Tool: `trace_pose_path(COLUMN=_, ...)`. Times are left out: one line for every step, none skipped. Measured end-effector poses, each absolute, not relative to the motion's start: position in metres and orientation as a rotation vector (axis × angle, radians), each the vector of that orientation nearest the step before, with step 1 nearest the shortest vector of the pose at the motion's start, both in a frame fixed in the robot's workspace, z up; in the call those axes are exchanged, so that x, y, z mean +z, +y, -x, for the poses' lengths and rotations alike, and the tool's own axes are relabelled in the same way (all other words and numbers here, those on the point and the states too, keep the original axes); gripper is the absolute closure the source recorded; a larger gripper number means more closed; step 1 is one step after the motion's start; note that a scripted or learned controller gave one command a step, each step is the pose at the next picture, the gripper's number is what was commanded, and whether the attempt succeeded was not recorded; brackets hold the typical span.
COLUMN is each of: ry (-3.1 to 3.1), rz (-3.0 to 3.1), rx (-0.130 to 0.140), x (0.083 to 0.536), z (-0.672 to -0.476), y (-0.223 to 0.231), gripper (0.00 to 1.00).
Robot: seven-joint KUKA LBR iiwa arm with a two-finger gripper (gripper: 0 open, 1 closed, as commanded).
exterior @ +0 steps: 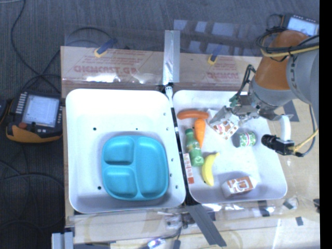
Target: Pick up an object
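I see small red-and-white carton [225,127] in right bin [270,188], upper middle, tilted on diagonal, one corner toward bin's far wall. Pincer [234,113] sits right at its upper edge; I cannot tell whether carton is gripped or whether pincer is open. Just right of carton: round green-white object [245,139]. Left of it: orange carrot [199,129] running near-far, reddish sausage [192,114] lying crosswise, green bottle [193,147], yellow banana [208,168]. Brown carton [238,185] near front wall. Left bin [83,108] holds blue compartment tray [135,167].
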State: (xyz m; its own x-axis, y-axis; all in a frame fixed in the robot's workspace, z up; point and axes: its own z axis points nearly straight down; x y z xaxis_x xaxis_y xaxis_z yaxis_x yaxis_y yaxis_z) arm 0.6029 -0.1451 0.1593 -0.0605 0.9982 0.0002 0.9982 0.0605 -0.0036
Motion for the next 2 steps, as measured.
trace_pose_path(ry=-2.375, rz=2.058, rx=0.003, x=0.1077, z=-0.6218, y=-0.1272, gripper=0.0)
trace_pose_path(ry=-2.372, rz=2.056, rx=0.002, x=0.116, z=-0.6215, y=-0.1267, gripper=1.0)
